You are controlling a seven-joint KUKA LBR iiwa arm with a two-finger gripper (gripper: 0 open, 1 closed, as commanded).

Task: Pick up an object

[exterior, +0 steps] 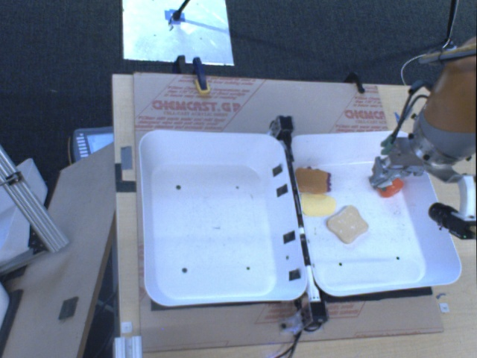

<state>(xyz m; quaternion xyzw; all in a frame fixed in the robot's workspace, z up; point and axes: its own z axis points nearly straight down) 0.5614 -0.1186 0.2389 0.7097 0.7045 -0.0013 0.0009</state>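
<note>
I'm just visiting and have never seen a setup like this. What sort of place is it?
Probably a robotics lab test bench. A grey and orange robot arm reaches over two shallow white bins, its tool low over a small orange object; the bins sit on a cardboard sheet.

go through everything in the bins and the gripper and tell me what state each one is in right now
gripper: low in the right bin, over the orange-red object.
orange-red object: lying under the gripper, partly hidden.
brown and purple object: lying by the divider.
yellow piece: lying flat, touching the brown one.
tan piece: lying flat, apart from the gripper.
left bin: level on the bench.
</note>
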